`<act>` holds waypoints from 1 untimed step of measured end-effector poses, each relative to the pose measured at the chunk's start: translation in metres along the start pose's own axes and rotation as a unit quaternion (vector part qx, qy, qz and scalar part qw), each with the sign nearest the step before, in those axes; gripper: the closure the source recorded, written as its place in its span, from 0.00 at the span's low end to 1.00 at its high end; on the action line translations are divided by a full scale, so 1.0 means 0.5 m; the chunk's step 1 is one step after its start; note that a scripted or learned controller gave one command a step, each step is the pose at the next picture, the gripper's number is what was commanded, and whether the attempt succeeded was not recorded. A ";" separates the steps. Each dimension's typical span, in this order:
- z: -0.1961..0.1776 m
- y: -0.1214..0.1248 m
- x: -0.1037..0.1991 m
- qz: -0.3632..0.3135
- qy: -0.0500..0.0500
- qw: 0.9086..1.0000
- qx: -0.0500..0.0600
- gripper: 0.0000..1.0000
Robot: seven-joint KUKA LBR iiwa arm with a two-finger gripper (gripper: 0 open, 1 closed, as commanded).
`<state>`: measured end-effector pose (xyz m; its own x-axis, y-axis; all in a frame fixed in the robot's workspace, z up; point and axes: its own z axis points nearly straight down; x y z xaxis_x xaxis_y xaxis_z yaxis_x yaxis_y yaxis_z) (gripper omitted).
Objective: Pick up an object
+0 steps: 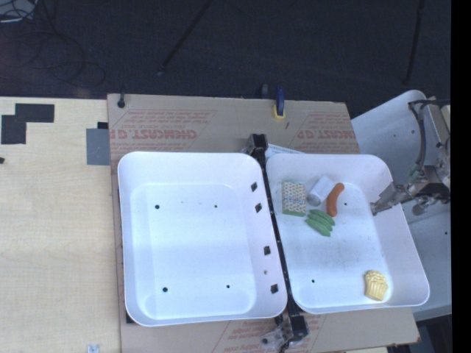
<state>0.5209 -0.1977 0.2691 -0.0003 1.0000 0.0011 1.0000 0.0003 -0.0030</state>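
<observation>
Bench: two shallow white plastic bins sit side by side on a brown cardboard sheet (221, 127) printed with red lettering.
Left bin: the left white bin (140, 190) shows bare floor with a few small dark dots.
Right bin: the right white bin (401, 271) holds all the loose items.
Far cluster: a small patterned green-and-white box (294, 198) lies at the far left of the right bin; just right of it are a small grey-white cylinder (319, 190) and an orange carrot-shaped toy (335, 198), close together (whether they touch cannot be told).
Green item: a green pea-pod-shaped toy (320, 222) lies just near of that cluster.
Near corner: a yellow corn-cob toy (375, 285) rests alone at the near right, well apart from the others.
Gripper: the grey metal two-finger gripper (377, 207) hovers at the right bin's right rim, its tip pointing left; how far it is open cannot be told, and nothing is seen in its grasp.
</observation>
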 end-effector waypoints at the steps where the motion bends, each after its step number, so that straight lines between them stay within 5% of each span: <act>1: -0.019 0.000 -0.002 0.000 0.000 1.000 0.001 1.00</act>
<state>0.5208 -0.1987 0.2788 -0.0005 1.0000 0.0017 1.0000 0.0005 -0.0041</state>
